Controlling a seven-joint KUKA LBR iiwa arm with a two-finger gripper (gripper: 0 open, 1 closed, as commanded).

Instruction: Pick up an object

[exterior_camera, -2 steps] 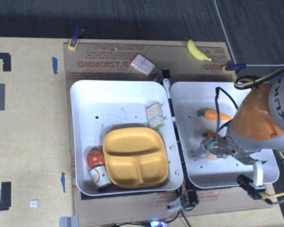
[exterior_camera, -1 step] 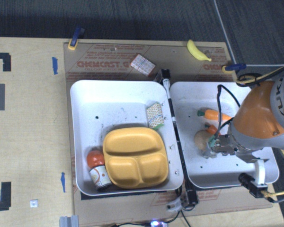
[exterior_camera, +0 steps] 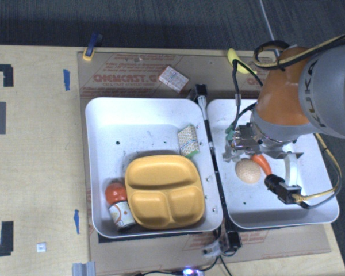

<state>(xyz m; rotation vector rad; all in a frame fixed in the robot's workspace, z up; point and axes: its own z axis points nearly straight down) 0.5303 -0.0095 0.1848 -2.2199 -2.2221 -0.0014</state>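
1. Pincer (exterior_camera: 248, 145) low in the right bin (exterior_camera: 328, 211), right of centre frame; opening and any hold impossible to tell under the wrist.
2. Nearest targets just below it: beige egg (exterior_camera: 248, 172) touching an orange carrot-like piece (exterior_camera: 263, 164).
3. Risk, judged: round egg rolling off, or both pieces pinched together and slipping.
4. Left bin (exterior_camera: 98, 154): yellow divided tray (exterior_camera: 164, 190) crowding an orange-topped jar (exterior_camera: 118, 203) and a patterned packet (exterior_camera: 188, 139).

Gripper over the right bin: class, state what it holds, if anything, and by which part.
It cannot be told. The gripper hangs just above a beige egg-shaped object and an orange piece, hiding any contact.
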